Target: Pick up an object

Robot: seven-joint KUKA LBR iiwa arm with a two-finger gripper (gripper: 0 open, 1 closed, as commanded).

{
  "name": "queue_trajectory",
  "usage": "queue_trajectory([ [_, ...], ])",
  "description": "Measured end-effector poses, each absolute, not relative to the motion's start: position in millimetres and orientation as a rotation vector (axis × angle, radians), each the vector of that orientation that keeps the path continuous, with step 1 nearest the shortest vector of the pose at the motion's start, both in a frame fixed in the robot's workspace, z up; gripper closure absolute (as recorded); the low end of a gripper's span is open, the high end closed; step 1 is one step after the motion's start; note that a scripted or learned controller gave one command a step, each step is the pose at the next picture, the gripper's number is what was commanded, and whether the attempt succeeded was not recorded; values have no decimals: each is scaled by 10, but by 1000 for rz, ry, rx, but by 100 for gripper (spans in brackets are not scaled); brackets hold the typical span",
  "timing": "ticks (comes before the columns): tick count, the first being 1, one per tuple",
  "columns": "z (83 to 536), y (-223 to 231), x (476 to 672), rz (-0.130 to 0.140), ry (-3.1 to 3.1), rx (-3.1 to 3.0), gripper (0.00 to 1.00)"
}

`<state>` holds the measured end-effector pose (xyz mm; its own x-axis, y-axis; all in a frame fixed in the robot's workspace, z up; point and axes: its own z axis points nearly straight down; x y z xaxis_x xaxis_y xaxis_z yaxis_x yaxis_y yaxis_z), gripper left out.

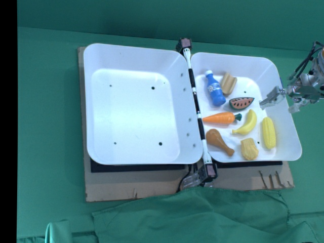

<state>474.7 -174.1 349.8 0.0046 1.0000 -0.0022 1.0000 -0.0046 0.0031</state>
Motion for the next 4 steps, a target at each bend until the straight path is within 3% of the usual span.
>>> queue_trajectory([
  [1,3698,-1874,5060,5,2212,2217,0],
  [2,3689,-1871,5046,4,2213,2220,0],
  [3,6354,-1869,4835,16,2202,2208,0],
  [4,6396,-1881,4836,5,2203,2222,100],
])
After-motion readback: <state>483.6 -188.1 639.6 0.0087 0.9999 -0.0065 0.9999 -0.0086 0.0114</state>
